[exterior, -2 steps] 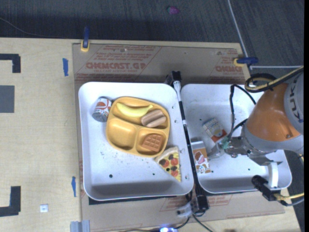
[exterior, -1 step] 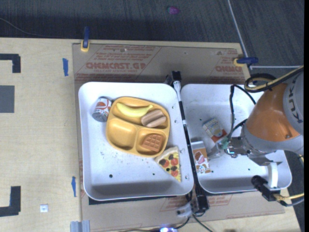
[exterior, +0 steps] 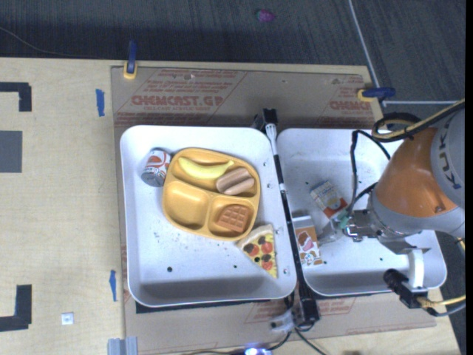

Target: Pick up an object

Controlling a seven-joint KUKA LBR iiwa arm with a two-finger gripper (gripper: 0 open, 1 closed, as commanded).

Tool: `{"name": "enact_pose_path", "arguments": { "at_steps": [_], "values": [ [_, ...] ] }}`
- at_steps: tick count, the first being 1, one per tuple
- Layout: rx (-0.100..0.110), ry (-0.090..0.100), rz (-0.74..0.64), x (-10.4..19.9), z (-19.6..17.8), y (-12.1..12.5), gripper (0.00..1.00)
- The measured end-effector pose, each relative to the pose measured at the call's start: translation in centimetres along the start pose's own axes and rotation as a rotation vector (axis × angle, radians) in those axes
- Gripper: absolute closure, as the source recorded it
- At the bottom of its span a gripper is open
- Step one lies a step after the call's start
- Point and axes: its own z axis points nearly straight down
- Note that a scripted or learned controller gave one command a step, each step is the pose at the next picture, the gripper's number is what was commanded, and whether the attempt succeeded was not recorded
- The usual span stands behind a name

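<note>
Arm [exterior: 414, 187] reaching into the right bin [exterior: 369, 276] from the right, over scattered packets.

Seen from above, the gripper [exterior: 346, 224] is hovering low among a small clear packet [exterior: 325, 196] and an orange-printed card [exterior: 308, 245]; whether it is open or closed cannot be told. In the left bin [exterior: 140, 220], a yellow divided tray [exterior: 188, 202] is carrying a banana [exterior: 199, 168], a hot dog [exterior: 236, 181] and a waffle [exterior: 233, 218], with a can [exterior: 155, 167] beside it and a pizza slice [exterior: 262, 250] nearby. Brown board [exterior: 222, 98] behind is reading "CHEMCAST GP".
</note>
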Motion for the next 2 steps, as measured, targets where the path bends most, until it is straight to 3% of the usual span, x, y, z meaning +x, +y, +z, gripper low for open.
{"name": "enact_pose_path", "arguments": {
  "at_steps": [1, 2],
  "values": [
    [-0.006, -0.004, 0.002, -0.16, -1.1, 0.16, 1.0],
    [-0.006, -0.004, 0.002, -0.15, -1.1, 0.16, 0.0]
  ]
}}
